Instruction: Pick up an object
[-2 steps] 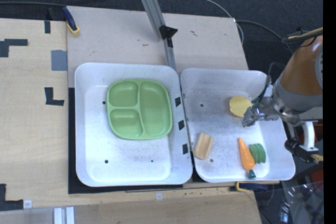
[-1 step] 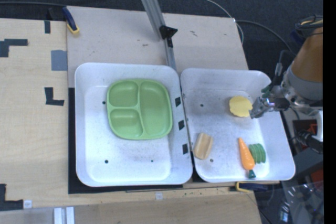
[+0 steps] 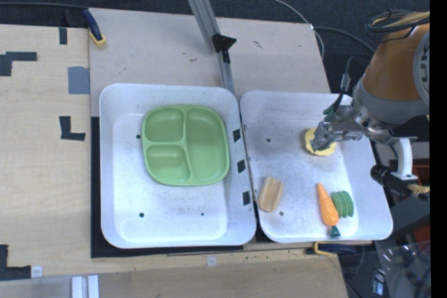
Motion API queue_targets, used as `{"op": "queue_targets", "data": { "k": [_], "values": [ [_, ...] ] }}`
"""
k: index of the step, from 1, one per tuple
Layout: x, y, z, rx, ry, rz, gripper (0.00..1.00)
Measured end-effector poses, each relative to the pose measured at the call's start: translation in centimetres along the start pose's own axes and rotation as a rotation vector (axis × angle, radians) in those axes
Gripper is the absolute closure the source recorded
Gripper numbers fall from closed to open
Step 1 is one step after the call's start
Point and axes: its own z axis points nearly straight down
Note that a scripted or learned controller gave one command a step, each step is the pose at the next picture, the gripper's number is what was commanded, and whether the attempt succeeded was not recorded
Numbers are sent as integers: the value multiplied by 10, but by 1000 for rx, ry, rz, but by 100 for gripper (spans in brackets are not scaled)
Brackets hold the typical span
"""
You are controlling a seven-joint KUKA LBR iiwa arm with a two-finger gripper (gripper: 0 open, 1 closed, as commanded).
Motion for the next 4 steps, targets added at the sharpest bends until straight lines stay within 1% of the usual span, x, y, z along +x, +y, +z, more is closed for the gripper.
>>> {"op": "queue_targets", "data": {
  "k": [1, 3, 4],
  "values": [
    [46, 15, 8, 3, 0, 1, 100],
    [148, 60, 20, 2, 0, 0, 100],
    [193, 84, 4, -1, 0, 0, 100]
  ]
}}
